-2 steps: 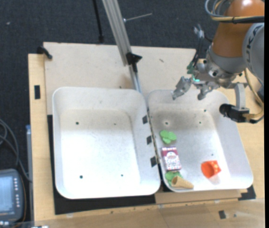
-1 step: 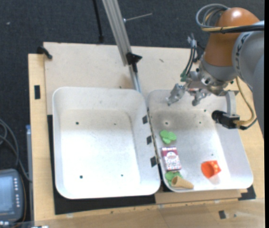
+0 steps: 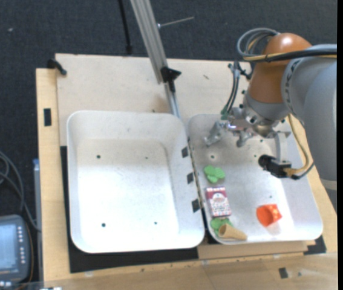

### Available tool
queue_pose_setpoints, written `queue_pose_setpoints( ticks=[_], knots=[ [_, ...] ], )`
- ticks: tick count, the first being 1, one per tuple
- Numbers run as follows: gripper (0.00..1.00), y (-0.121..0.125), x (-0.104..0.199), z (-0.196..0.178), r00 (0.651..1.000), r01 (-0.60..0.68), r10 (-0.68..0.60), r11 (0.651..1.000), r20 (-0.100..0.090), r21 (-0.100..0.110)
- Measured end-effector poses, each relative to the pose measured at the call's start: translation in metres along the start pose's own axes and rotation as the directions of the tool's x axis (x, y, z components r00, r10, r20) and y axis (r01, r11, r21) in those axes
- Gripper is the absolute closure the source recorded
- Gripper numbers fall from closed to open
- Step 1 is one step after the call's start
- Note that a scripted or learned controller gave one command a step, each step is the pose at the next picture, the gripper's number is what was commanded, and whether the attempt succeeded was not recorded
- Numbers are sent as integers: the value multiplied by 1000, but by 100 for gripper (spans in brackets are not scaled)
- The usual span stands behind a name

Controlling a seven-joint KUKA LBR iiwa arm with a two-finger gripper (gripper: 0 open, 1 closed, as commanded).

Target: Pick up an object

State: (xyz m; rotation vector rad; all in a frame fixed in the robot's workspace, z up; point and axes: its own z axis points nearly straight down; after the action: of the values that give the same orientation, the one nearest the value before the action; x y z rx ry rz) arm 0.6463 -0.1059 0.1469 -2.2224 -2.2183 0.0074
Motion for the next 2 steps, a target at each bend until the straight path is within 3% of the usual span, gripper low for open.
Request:
queue_pose_setpoints(
  ticks=[1, 2],
  knots=[
    [0, 0, -1, 49, 1000, -3, 3, 1000, 0, -1],
    [100, 1, -2, 34, 1000, -8, 8, 1000, -1, -9]
  ],
)
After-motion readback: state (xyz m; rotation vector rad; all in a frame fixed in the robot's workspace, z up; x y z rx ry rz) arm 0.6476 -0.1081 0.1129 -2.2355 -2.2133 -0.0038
